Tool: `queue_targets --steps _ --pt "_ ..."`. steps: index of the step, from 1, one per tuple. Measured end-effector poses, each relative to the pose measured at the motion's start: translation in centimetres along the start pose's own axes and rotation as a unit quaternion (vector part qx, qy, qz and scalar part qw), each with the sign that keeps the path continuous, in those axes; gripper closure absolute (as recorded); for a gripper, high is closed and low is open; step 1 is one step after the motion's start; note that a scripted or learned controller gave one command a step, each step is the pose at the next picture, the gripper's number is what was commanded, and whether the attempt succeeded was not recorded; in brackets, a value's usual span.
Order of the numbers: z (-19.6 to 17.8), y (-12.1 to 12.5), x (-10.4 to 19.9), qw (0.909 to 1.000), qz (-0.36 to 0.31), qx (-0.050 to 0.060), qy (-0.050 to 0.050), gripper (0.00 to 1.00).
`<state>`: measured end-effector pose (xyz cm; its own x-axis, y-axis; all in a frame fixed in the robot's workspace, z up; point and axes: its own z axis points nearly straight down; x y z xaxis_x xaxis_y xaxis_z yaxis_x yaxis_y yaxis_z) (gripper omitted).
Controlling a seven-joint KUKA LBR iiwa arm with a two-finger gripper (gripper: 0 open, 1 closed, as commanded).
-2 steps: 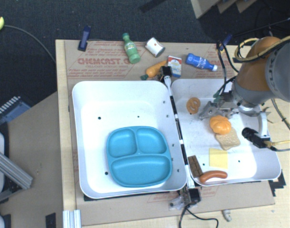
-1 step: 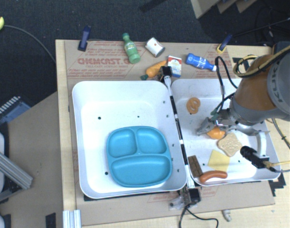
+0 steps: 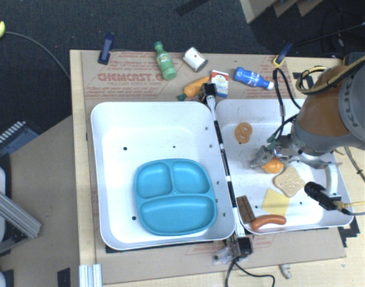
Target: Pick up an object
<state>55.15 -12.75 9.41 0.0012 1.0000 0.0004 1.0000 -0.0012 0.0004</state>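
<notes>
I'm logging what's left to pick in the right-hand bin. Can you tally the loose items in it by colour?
Orange: 2, the pretzel and the round piece by the tool
Tan: 1, the cracker
Yellow: 1, the cheese slice
Reddish: 1, the hot dog
Total: 5

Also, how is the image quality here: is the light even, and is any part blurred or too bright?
In the camera view the light is soft and fairly even; the left bin looks bright white but keeps its detail, with a faint sheen on the blue divided plate. The gripper and the orange piece beside it look slightly soft. The dark floor at the top stays dim.
</notes>
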Motion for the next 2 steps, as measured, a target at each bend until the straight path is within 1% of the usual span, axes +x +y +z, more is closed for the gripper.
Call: queue_targets --steps 1,2 --pt "-9.1 0.7 6.1 1.0 -0.001 -0.001 0.0 1.0" --pt "-10.4 -2.3 9.5 1.0 -0.001 0.002 0.0 1.0"
